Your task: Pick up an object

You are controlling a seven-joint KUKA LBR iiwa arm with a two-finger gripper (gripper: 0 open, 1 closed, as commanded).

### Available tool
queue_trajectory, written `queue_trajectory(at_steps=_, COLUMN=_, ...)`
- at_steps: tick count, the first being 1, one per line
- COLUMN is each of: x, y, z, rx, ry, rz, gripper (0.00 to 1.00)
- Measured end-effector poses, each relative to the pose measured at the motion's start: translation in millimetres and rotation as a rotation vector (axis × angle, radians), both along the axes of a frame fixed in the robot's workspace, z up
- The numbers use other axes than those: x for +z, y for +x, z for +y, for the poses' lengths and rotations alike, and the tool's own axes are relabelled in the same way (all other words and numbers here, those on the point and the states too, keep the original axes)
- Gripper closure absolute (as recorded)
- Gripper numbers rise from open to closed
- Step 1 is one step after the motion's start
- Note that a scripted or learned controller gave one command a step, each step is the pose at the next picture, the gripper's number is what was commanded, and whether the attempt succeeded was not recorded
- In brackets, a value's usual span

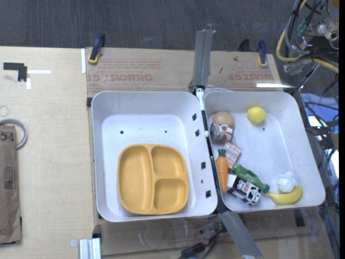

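Near edge of your right bin (299,124): banana (285,197), cow-print carton (245,190), green bottle (249,177), carrot (222,170). Farther back: can (221,126), lemon (256,114). Left bin (108,123) holds a yellow tray (153,178). Gripper state: can't tell.

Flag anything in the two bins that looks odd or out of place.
Nothing looks spilled or damaged. The yellow divided plate lies flat in the left bin. In the right bin, the carrot, green bottle and cow-print carton are jumbled together, touching.

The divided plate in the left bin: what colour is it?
Yellow-orange all over; the plate shows clearly in the camera view, lying in the left bin.
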State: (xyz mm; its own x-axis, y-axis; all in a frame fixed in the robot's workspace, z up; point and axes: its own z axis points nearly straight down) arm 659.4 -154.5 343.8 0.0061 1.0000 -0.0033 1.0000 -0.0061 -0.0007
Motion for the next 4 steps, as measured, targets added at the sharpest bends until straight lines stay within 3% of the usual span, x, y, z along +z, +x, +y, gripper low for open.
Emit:
queue_trajectory(at_steps=1, x=-2, y=-2, z=31, rx=0.09, ry=0.001, rz=0.002, gripper=1.0)
queue_trajectory(at_steps=2, x=29, y=0, z=55, rx=0.241, ry=0.0, rz=0.0, gripper=1.0)
queue_trajectory(at_steps=4, x=49, y=0, z=117, rx=0.548, ry=0.001, rz=0.0, gripper=1.0)
